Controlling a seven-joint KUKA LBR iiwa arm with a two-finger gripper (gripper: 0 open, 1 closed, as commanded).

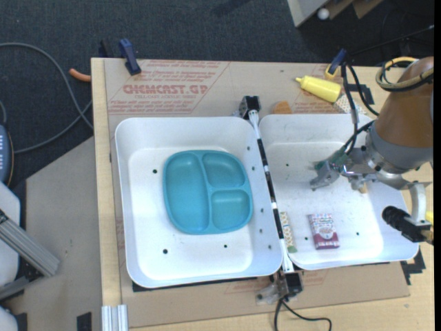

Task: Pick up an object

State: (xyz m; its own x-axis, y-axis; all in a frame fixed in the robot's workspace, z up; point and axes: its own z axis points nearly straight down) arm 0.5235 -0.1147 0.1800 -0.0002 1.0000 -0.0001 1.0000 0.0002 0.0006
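Packet [323, 231]: near right bin's [303, 133] front edge; looked light, flat, crinkly; best pinched across narrow sides.
My gripper [322, 176]: over bin's middle, carried nothing; spread I could not tell.

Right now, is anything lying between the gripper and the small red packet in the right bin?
Nothing visible does. The gripper hangs over the right bin, and only bare white floor separates it from the red packet.

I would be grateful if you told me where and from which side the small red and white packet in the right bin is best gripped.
The small red and white packet lies flat on the floor of the right white bin, apart from the walls. I would come straight down from above and close across its two long edges near the middle, since that is its narrower span. The gripper sits farther back in the bin.
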